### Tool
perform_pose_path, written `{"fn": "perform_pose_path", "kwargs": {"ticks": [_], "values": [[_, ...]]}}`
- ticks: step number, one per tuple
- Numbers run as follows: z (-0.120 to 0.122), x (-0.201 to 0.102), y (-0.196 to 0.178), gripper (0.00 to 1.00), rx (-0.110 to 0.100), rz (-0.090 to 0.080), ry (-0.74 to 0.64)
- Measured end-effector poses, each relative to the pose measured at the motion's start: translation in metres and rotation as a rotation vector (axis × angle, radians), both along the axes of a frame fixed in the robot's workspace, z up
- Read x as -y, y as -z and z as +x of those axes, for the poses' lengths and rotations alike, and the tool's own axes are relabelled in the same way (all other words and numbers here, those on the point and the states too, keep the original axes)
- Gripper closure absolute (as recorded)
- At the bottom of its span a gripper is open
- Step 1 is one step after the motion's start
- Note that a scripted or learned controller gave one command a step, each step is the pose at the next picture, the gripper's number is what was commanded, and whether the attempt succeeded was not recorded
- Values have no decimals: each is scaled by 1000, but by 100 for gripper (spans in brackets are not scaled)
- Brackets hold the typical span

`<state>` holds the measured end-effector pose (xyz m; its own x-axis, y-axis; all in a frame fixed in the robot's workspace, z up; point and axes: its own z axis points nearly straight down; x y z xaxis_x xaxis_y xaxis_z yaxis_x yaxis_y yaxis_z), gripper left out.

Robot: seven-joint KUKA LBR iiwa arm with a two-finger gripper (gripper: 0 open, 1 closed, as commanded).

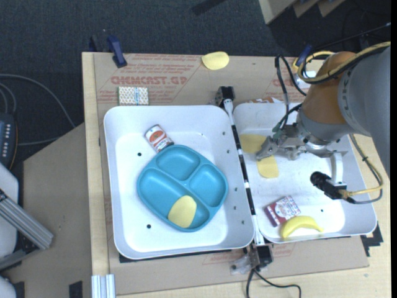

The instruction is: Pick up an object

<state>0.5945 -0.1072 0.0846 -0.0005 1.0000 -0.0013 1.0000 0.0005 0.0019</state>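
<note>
- Over the right bin [366, 219], the grey arm [366, 98] with its orange band is seen reaching down, the gripper [271, 152] set low near the bin's left wall.
- Directly beneath the gripper, a pale yellow piece [268, 168] is seen lying on the bin floor, with a second yellow slice [250, 143] just beside it, toward the bin's far left corner.
- Nothing can be made out between the gripper's tips, and whether they are spread or closed cannot be told from this angle.
- The step in hand is judged to be the approach to a pick, with the yellow piece taken as the likely target; no object is judged to be lifted yet.
- A short, straight descent and a firm close around the piece are judged to be called for next, with care needed because the piece looks flat and low against the floor.
- Near the front of the same bin, a banana [301, 227] and a small red packet [283, 209] are seen touching each other, well apart from the gripper.
- A blue divided plate [180, 188] holding a yellow lump [182, 211] is seen in the left bin [118, 166], with a small can [159, 138] beside it.
- Much of the right bin's far side is hidden by the arm and its cables.
</note>
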Motion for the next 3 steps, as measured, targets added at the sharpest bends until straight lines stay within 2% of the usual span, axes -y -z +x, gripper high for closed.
{"fn": "perform_pose_path", "kwargs": {"ticks": [1, 2, 3], "values": [[-14, -14, 0, 0, -4, 3, 0], [-3, -7, 0, 0, 0, 0, -1], [-9, -10, 0, 0, -4, 2, 1]]}}
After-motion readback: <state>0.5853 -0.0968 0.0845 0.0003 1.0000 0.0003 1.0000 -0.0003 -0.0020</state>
